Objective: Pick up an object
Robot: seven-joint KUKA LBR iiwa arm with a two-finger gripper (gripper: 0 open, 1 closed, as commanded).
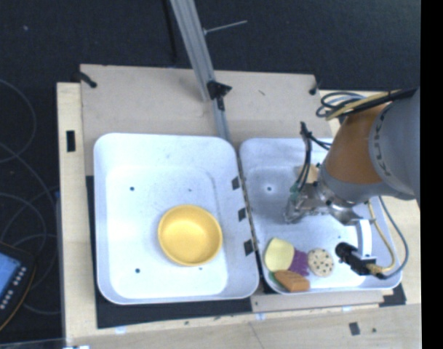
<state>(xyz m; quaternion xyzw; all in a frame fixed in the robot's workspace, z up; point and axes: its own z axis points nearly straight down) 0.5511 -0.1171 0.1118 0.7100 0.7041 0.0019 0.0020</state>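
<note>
My gripper (pixel 295 211) hangs low over the middle of the right bin (pixel 268 167), under the grey arm with its orange band. Along the bin's front edge lie a pale yellow rounded piece (pixel 279 253), a purple piece (pixel 301 261), an orange-brown block (pixel 292 282) and a round speckled disc (pixel 321 262). These things lie a little in front of the gripper and apart from it. Nothing shows between its fingers.
The left bin (pixel 126 166) holds a yellow bowl (pixel 190 235) near its front right. A grey metal rail (pixel 196 46) slants from the top of the view to the gap between the bins. Cables run along the right bin's right side.
</note>
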